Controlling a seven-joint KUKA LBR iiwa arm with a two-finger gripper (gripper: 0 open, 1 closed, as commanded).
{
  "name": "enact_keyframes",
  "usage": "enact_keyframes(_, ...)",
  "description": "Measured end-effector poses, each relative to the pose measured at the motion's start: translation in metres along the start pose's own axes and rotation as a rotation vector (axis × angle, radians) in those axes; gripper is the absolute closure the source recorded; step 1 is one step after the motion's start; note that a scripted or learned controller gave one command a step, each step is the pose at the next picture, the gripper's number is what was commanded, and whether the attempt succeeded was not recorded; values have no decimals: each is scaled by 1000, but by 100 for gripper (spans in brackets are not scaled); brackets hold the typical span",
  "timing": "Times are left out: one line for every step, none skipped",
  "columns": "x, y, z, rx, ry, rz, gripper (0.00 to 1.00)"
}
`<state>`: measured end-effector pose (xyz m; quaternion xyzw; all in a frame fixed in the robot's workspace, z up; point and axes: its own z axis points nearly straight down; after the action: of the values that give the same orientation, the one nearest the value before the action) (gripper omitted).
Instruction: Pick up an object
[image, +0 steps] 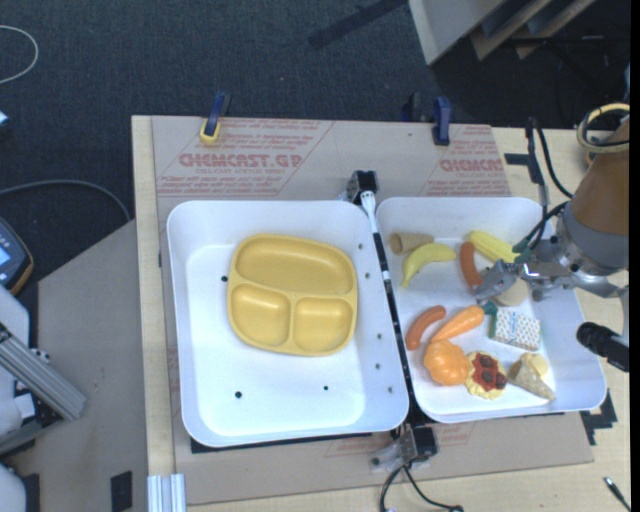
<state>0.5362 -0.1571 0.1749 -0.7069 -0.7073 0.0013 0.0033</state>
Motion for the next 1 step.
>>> enact_keyframes(-1,-7,60,-1,0,1,0)
